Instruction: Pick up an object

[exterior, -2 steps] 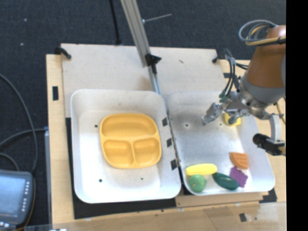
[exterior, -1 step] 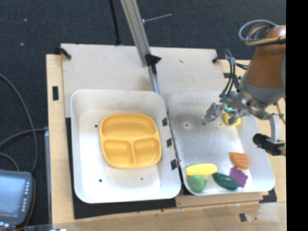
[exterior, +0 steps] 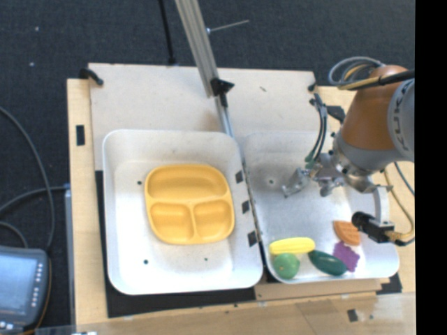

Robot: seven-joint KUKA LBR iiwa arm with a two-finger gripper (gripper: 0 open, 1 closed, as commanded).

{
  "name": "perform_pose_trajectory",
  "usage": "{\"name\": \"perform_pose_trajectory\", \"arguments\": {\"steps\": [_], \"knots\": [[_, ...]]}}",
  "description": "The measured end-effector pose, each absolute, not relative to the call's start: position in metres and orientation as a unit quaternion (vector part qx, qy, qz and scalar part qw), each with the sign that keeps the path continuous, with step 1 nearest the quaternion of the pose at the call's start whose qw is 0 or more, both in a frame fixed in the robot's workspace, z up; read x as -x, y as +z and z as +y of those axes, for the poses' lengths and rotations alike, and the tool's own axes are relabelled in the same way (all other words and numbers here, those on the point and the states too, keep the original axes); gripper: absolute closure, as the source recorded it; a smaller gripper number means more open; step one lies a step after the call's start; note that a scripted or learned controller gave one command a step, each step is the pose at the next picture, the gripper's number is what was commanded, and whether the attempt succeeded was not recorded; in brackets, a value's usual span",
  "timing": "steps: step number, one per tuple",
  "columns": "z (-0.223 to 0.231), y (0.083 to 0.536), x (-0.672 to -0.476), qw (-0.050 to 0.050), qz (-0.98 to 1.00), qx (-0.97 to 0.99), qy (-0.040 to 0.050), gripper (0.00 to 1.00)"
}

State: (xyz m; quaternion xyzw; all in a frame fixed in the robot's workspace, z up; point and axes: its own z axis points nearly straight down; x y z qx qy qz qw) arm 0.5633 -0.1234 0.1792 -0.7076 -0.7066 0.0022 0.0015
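The right bin [exterior: 279, 159] holds several small toy foods along its front edge: a yellow banana-like piece [exterior: 292, 246], a green round piece [exterior: 286, 264], a dark green piece [exterior: 326, 262], a purple piece [exterior: 346, 255] and an orange piece [exterior: 346, 232]. My gripper [exterior: 302, 182] hangs over the middle of this bin, well behind those pieces, with its fingers pointing left. Nothing shows between the fingers. Whether they are open or shut I cannot make out.
The left bin [exterior: 126, 152] bears a yellow divided tray [exterior: 188, 202]. A slanted metal pole [exterior: 199, 40] rises from the bench behind the bins. Cables [exterior: 323, 128] hang at the arm's wrist. A small screen [exterior: 21, 278] sits at the far left, off the bench.
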Motion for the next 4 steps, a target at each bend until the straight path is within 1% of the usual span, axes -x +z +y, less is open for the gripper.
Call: {"name": "perform_pose_trajectory", "arguments": {"steps": [1,2,3,4], "knots": [[-0.131,0.121,-0.568,0.001,-0.706,0.708,0.0022,0.00],[-0.132,0.100,-0.568,0.000,-0.706,0.708,0.0013,0.00],[-0.133,0.112,-0.569,-0.001,-0.704,0.710,-0.0008,1.00],[-0.141,0.175,-0.573,-0.004,-0.705,0.709,-0.0020,1.00]]}}
